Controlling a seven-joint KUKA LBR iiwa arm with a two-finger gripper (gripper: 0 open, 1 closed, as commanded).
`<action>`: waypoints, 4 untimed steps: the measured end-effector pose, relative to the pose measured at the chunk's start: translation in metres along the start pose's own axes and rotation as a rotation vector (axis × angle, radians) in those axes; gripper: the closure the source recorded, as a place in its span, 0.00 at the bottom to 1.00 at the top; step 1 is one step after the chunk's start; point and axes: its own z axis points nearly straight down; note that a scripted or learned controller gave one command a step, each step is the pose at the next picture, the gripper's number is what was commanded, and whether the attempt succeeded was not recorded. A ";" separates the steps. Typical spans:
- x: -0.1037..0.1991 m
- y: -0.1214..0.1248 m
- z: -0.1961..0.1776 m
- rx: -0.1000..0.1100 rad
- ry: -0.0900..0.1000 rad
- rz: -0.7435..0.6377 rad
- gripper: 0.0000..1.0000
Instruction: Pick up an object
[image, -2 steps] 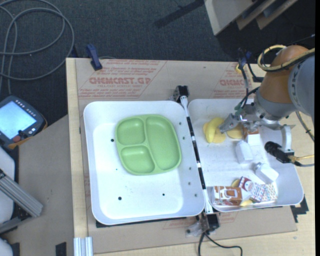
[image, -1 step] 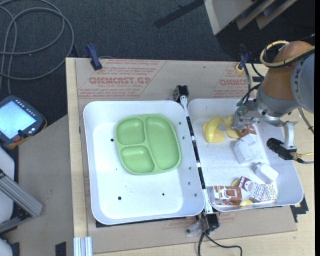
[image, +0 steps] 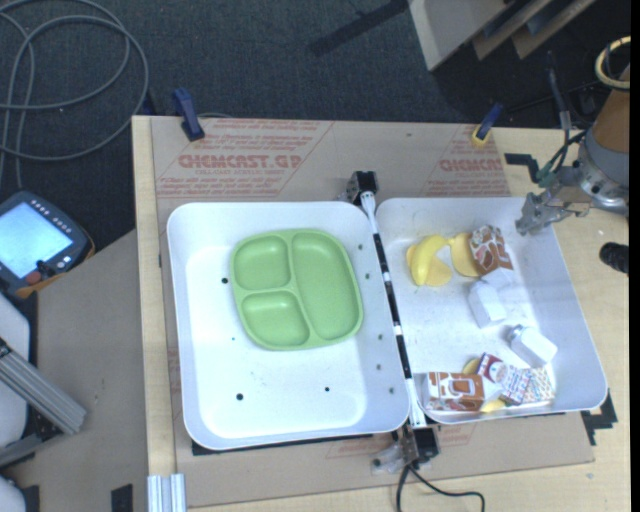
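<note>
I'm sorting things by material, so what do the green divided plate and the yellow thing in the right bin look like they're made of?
The green divided plate looks like moulded plastic with a matte, even finish: one flat colour, rounded ridges between three compartments. The yellow thing seems smooth plastic too, perhaps a toy banana, judging by its curved shape and uniform colour; it is too small to be sure.

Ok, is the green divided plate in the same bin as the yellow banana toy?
No, the green divided plate lies in the left bin, while the yellow banana toy lies in the right bin.

Robotics lab: clamped brown cardboard-topped counter (image: 300, 160), two shallow white plastic bins (image: 200, 400), loose black cables (image: 70, 60), handheld control pendant (image: 35, 245).
</note>
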 end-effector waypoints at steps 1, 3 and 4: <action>0.035 -0.009 -0.006 0.004 0.003 -0.002 1.00; 0.032 -0.001 0.087 0.004 0.003 -0.001 0.00; 0.032 0.000 0.075 0.001 0.001 -0.003 1.00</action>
